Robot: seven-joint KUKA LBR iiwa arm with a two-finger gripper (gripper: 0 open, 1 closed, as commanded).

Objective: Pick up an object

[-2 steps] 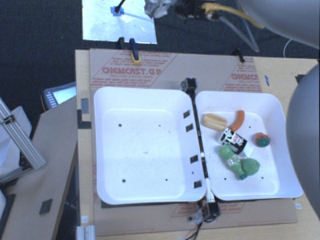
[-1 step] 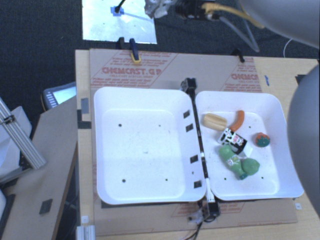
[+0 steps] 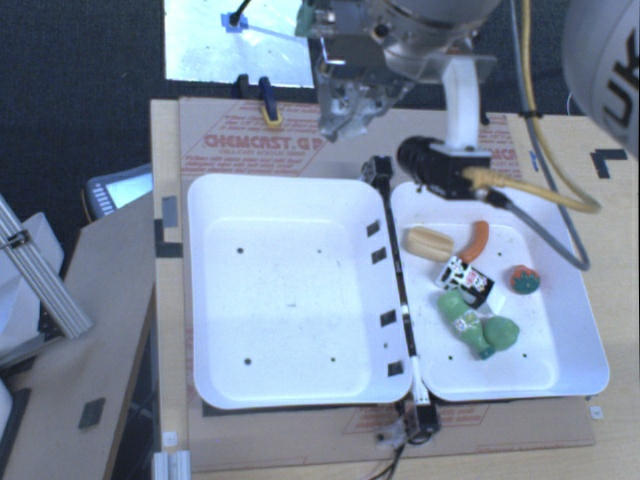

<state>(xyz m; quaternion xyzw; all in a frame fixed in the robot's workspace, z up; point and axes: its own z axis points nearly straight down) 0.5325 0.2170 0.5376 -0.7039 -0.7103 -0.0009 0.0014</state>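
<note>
Camera view showed the gripper (image 3: 345,118) raised above the bench, behind the bins; its fingers' state I couldn't tell. Objects (image 3: 470,288) lay clustered in the right bin (image 3: 570,368). Approach pending: descend over one.

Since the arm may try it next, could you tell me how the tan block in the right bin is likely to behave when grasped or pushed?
The tan block looks solid and rounded at its ends, so it is probably stiff. Lying flat on the right bin floor, it seems unlikely to tip. Its smooth surface may slide when nudged, perhaps toward the orange piece beside it.
</note>
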